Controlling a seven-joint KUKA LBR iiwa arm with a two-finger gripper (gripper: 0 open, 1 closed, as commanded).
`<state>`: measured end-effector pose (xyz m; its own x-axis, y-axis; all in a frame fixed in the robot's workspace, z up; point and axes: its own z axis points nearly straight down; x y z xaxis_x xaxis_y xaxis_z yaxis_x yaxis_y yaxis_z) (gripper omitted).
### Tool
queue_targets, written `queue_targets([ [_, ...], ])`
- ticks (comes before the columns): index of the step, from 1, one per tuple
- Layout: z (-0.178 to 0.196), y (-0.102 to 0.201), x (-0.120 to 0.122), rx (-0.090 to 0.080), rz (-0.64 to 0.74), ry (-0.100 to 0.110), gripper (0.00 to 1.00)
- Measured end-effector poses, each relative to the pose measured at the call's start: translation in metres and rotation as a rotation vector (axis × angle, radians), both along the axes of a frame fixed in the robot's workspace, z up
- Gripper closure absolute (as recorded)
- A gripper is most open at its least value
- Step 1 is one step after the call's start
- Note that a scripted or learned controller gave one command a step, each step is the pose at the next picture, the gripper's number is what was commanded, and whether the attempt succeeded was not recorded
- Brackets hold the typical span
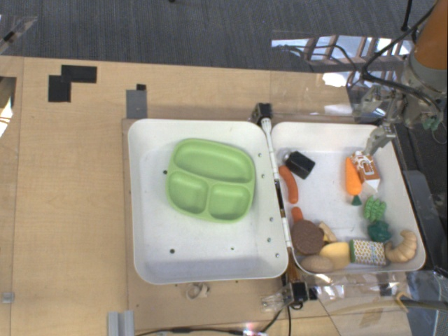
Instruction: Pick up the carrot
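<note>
Grey gripper (380, 137) above carrot (353, 176)

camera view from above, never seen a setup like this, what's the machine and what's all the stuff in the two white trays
You are looking down at a slant on a wooden bench from one fixed camera. The machine is a robot arm, grey with an orange band, reaching in from the right. Its gripper hangs over the right tray, just above the carrot, which lies loose beside a small carton. That tray also has a black block, a sausage, broccoli, a croissant and a brown cookie. The left tray holds a green divided plate.
</note>
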<state>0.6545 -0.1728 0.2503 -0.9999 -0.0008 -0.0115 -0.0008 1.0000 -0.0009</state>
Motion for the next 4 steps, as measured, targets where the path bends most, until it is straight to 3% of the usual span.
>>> queue_targets([
  [1,-0.136,-0.016,-0.017,0.004,0.002,0.014,0.00],
  [2,-0.115,-0.014,-0.009,-0.002,0.010,-0.013,1.00],
  [3,-0.115,-0.014,-0.009,-0.002,0.010,-0.013,0.00],
  [4,-0.162,-0.031,-0.036,0.002,-0.217,-0.002,0.00],
])
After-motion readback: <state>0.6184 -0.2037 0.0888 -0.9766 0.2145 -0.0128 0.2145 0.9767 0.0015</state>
